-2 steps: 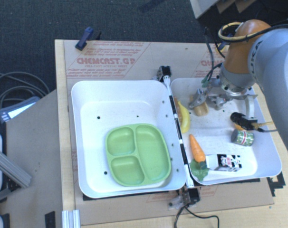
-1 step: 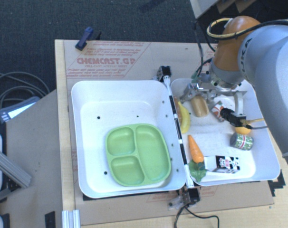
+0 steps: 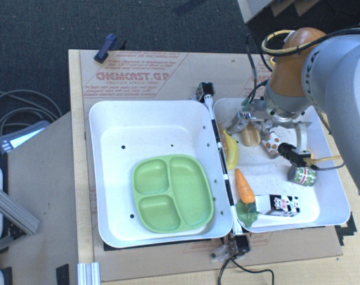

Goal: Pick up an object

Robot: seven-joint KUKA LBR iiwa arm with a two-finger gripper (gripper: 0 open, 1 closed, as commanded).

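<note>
The bench (image 3: 138, 76) bears two white bins. Taking the right bin (image 3: 334, 200) as landmark: the left bin (image 3: 109, 129) adjoins its left wall and holds a green divided tray (image 3: 171, 193). The grey arm (image 3: 340, 70), orange band above the wrist, enters from the right and bends down over the right bin's far end. The gripper (image 3: 251, 125) hangs there just above a tan rounded object (image 3: 249, 137); how wide it stands cannot be told. Inside the right bin, a banana (image 3: 231, 149) lies along the left wall, a carrot (image 3: 245, 186) nearer the front.

floor: dark carpet (image 3: 79, 10) | bench: cardboard top (image 3: 132, 76) | cables (image 3: 19, 108) left
</note>
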